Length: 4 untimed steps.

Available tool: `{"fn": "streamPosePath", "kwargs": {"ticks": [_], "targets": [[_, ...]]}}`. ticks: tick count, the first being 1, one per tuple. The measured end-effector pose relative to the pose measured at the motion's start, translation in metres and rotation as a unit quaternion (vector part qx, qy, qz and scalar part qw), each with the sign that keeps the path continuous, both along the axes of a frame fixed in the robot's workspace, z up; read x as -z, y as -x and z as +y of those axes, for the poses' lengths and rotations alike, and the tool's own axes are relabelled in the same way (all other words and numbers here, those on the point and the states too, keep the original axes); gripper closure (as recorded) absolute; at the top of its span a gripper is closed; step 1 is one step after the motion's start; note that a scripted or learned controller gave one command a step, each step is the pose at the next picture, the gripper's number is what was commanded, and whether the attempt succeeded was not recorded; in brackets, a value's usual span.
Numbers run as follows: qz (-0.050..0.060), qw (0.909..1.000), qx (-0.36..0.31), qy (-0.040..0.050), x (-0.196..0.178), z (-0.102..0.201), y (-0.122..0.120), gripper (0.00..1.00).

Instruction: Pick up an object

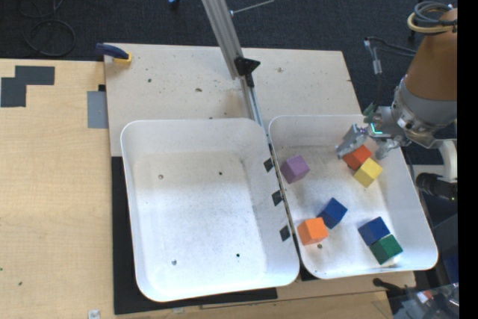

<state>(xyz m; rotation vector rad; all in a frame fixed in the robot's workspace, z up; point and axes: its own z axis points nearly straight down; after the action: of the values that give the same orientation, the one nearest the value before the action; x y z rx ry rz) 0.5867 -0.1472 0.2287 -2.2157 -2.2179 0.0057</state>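
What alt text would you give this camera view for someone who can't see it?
A grey arm's two-finger gripper hovers at a red-orange cube beside a yellow cube in the right white bin. That bin also holds purple, orange, two blue and green cubes.

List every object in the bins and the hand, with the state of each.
hand: low in the right bin, at the red-orange cube
red-orange cube: at the hand's tip, touching the yellow cube
yellow cube: resting
purple cube: resting, alone
orange cube: beside the blue cube
blue cube: tilted
dark blue cube: touching the green cube
green cube: resting
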Motion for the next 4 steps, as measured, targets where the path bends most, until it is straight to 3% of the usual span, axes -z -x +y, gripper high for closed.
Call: {"fn": "streamPosePath", "kwargs": {"ticks": [1, 3, 4], "targets": [[-0.002, 1.0000, 0.000, 0.0005, -0.002, -0.001, -0.001, 0.00], [0.002, 1.0000, 0.001, -0.0003, 0.121, 0.010, 0.005, 0.00], [-0.003, 1.0000, 0.002, 0.0010, 0.137, 0.011, 0.004, 0.00]]}}
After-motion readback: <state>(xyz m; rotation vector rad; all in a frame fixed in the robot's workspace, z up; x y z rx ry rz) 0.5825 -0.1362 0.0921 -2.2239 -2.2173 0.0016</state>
